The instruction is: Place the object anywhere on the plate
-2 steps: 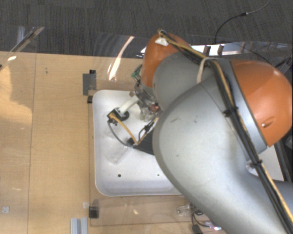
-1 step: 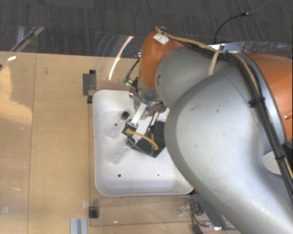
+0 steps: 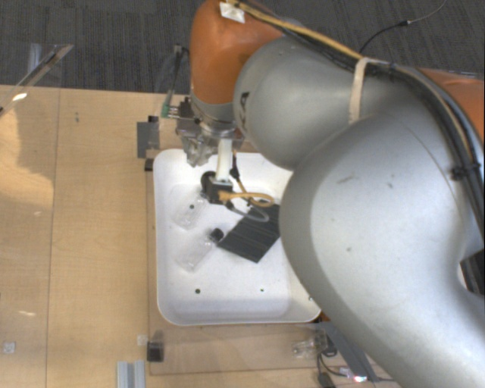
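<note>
Small black object lies mid white bin, at the left corner of the ribbed dark plate, not on it; contact unclear. Hand is over the bin's far edge, near the far-left corner, so the object lies toward the near edge, slightly right. Hand state: cannot tell. Object too small for an axis. No readable writing.

No text, brand, number or sign legible. One small white tag sits atop the arm's orange band, toward 12 o'clock in the frame. Too small to tell if it bears print.
</note>
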`<state>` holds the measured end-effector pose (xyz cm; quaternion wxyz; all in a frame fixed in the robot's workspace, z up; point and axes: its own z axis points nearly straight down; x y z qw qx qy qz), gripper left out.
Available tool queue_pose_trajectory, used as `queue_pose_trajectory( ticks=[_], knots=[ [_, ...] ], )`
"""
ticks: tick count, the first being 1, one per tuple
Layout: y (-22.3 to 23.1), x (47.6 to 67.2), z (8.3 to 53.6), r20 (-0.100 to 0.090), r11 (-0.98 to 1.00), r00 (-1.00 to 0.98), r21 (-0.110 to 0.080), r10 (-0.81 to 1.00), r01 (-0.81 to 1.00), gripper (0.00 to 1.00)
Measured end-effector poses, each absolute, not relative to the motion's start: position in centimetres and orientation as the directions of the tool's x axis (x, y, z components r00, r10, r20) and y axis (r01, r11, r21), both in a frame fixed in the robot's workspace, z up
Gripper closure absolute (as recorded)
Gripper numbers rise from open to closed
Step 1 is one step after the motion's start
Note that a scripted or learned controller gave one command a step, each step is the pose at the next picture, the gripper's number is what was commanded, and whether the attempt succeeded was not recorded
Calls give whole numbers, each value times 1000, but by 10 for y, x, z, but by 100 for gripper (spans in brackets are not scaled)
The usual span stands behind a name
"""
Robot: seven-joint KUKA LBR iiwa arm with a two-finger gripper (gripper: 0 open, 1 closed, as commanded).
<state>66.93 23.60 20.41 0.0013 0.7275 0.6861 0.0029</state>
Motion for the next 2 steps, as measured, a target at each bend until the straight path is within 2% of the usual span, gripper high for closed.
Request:
queue_pose_trajectory(
  ticks=[1,2],
  knots=[
    [237,670,92,3,-68,68,7,998,998,100],
    [237,614,91,3,189,-189,14,982,982,100]
  ],
)
